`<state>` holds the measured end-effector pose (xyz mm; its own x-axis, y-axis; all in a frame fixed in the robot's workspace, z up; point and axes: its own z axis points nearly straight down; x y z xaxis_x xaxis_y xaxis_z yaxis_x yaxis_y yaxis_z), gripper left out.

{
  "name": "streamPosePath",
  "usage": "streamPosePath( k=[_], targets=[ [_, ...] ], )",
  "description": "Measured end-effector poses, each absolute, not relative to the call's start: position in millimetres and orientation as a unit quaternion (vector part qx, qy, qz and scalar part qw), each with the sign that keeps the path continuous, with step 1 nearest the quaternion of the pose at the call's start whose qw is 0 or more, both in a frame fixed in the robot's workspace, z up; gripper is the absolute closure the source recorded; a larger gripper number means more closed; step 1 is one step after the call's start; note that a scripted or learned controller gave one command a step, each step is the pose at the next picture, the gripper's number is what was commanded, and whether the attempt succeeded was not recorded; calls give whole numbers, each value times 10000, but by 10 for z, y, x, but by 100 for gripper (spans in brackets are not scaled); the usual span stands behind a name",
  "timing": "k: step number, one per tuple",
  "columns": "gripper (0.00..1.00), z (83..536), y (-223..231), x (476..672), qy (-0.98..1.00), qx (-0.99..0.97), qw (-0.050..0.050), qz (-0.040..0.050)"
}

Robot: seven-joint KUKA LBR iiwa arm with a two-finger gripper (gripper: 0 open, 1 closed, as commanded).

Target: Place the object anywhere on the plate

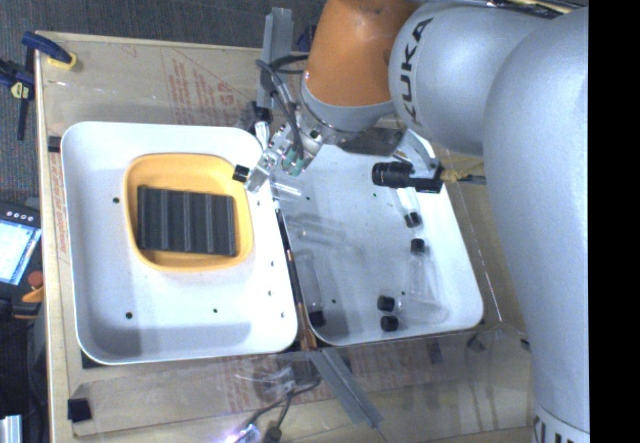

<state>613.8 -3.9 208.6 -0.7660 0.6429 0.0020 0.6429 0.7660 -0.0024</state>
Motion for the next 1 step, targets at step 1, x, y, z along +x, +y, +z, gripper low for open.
streamPosePath(
  k=[1],
  targets=[
    [0, 2088, -41, 6139, -9396, -3421, 11, 9]
  ],
)
